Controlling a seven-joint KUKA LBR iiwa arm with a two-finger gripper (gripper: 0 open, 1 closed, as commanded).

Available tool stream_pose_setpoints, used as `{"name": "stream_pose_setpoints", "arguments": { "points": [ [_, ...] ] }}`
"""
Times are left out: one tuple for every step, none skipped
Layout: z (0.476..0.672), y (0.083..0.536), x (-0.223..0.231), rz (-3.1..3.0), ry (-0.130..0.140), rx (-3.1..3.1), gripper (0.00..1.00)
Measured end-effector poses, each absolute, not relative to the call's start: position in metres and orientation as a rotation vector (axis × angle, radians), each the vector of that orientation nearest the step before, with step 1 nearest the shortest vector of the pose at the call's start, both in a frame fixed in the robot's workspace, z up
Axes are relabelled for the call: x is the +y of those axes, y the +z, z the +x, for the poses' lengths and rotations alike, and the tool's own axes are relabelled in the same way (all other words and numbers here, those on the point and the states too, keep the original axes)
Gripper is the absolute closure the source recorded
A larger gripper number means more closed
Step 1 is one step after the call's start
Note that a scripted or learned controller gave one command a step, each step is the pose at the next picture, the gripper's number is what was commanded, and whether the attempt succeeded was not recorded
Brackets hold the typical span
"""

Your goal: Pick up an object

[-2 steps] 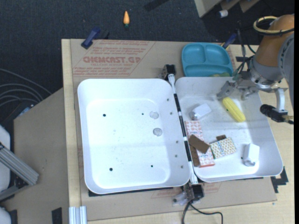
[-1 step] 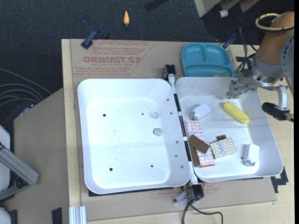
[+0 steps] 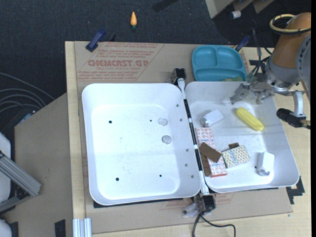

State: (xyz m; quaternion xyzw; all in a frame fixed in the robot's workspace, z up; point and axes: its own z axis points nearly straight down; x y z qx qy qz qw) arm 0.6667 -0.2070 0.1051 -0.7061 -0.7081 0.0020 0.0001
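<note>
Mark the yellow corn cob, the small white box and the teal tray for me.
corn cob [image 3: 250, 119]: camera view, middle of its yellow body.
white box [image 3: 213, 117]: camera view, its top face.
teal tray [image 3: 218, 63]: camera view, a bare compartment floor.

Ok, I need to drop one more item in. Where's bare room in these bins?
The left bin has a wide bare floor, apart from two small discs near its right wall. The right bin is crowded: white block, yellow corn, packets, white piece, with the claw over its back edge.
</note>
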Motion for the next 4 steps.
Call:
{"name": "stream_pose_setpoints", "arguments": {
  "points": [
    [0.651, 0.085, -0.184, -2.219, 0.001, -2.221, 0.0],
    [0.652, 0.095, -0.185, -2.221, 0.001, -2.223, 1.0],
    [0.652, 0.095, -0.185, -2.22, 0.001, -2.223, 0.0],
    [0.658, 0.085, -0.182, -2.223, 0.0, -2.223, 0.0]
  ]
}}
